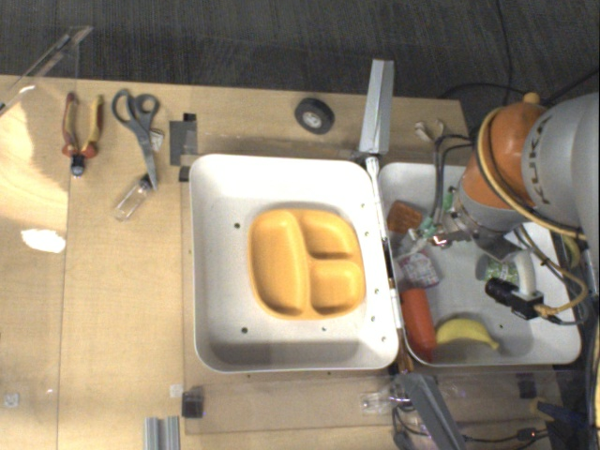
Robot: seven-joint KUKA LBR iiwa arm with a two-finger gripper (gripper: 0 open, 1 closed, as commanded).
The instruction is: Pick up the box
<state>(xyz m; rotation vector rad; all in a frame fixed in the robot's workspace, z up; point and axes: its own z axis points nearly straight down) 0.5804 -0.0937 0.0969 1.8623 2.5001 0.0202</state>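
Note:
The right bin [553, 350] holds a small greyish-purple box [421, 270] near its left wall. My gripper [419, 243] reaches in from the right and hangs just above the box's far edge. A brown flat item [405, 217] lies just behind the gripper. The grey arm with its orange band [502, 157] covers the bin's upper right part. I see nothing lifted between the fingers.
A red cylinder [418, 320] and a banana [466, 333] lie at the right bin's front. The left bin [216, 251] holds a yellow divided tray [307, 260]. Scissors [142, 129], pliers [81, 129] and a tape roll [315, 115] lie on the bench behind.

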